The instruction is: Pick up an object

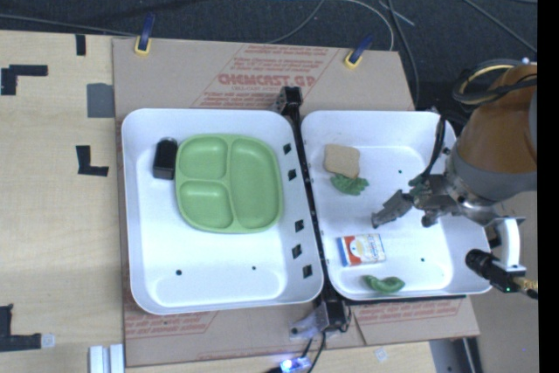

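Right bin (410,122): 4 items. Tan sponge-like block (341,159) near the back-left corner; leafy green piece (350,183) touching its front; red, white and blue packet (362,250) front-left; green pod (384,283) at the front edge. Gripper (390,211) mid-bin, fingers parted, holding nothing. Left bin (140,188): 3-compartment green plate (230,183), small black object (165,158) beside it.

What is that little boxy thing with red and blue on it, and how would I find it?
Look in the right bin, toward its near edge. The small white carton lies flat there, just above a green piece; it alone has printed red and blue markings.
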`<control>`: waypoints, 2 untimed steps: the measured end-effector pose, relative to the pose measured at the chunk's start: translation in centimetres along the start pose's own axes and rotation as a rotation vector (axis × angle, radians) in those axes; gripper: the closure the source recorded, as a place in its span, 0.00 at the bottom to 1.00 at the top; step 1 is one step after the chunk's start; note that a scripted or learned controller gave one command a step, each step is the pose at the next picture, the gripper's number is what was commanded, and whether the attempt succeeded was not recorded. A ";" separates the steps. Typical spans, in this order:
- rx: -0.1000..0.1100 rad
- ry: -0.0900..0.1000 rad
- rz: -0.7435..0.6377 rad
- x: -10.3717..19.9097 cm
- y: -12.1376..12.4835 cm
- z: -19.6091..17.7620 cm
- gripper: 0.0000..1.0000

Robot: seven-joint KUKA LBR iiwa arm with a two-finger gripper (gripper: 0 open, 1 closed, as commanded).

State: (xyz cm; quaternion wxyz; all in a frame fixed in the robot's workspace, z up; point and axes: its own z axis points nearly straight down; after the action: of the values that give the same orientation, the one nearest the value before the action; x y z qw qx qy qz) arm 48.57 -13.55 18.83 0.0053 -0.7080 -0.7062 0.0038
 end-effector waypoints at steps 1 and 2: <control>-0.010 -0.002 -0.003 0.0 0.3 -0.5 0.00; -0.006 -0.001 -0.003 0.3 1.2 5.1 0.00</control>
State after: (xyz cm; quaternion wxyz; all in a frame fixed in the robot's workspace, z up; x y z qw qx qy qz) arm 49.72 -13.28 13.70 0.0026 -0.7068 -0.7074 0.0019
